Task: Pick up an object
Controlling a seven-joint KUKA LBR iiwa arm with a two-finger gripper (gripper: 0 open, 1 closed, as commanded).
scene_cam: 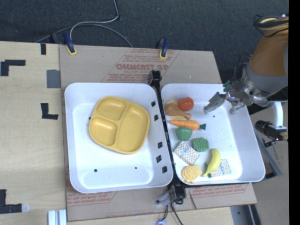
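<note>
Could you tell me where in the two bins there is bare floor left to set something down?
Left bin: a bare strip below the yellow divided plate. Right bin: bare floor between the carrot, the banana and the right wall, below the gripper. Its left side is crowded, from the tomato down to the corn.

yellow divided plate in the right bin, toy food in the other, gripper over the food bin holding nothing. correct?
One thing is off: the yellow divided plate lies in the left bin, not the right. The camera view shows it there, with the toy food, such as the tomato, carrot and banana, in the right bin. The gripper is over that food bin, with nothing between its fingers.
</note>
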